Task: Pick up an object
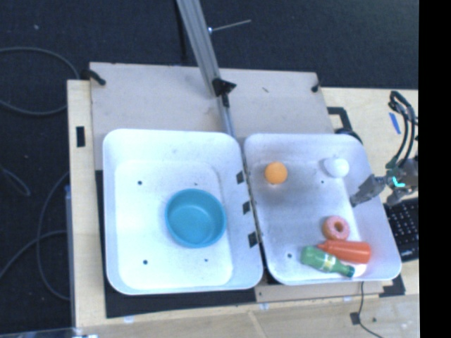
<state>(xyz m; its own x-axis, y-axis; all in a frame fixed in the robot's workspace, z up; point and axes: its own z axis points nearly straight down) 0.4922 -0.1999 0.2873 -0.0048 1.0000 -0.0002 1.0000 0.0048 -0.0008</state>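
Reaching in at the right bin's (310, 146) right edge, gripper (365, 190) low over the rim, finger state cannot be determined | right bin: orange ball (275, 173), white ball (335, 166), pink ring (336, 227), orange carrot-like piece (347, 250) touching green bottle (326, 261) | left bin (127, 153): blue bowl (195, 217)

Gripper (366, 189) blurred at right bin (303, 153) edge (fingers indistinct); arm cut off by frame edge.
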